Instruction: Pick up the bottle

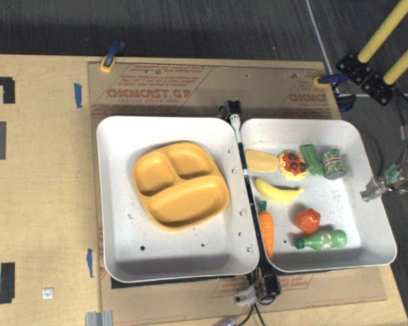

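I see gripper [379, 187] poised at right bin [353, 138] edge, state impossible to tell. Green bottle [321, 240] lies on side, below-left of gripper, just past red tomato [308, 219]; low, flat grasp needed.

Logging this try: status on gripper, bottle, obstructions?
Gripper at right bin's right rim, holding nothing visible. Green bottle lying on its side, near corner. Red tomato just behind it.
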Robot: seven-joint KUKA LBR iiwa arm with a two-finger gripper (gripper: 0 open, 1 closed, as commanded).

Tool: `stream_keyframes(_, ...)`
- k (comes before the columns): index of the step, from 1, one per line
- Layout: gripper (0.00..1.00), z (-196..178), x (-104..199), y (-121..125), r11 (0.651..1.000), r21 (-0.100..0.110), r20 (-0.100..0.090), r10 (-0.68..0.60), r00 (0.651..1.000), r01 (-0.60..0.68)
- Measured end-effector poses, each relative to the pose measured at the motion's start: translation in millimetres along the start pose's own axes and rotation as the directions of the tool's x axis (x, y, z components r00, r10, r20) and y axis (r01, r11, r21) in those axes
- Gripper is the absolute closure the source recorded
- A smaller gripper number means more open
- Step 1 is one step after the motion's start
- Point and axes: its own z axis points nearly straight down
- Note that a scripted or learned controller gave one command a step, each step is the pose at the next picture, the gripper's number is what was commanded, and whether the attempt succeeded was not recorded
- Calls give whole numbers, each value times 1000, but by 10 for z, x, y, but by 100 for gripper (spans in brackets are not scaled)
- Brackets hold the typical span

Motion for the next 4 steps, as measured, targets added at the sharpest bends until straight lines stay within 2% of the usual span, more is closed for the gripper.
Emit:
stream_keyframes(1, 0, 0, 0, 0, 1000, 0, 0, 0, 1000, 0)
stream_keyframes(2, 100, -102, -2, 12, 1000, -3, 2, -1, 1000, 1)
stream_keyframes(3, 0, -102, -2, 12, 1000, -3, 1, 0, 1000, 0)
stream_keyframes(4, 100, -204, -3, 24, 1000, -6, 3, -1, 1000, 1)
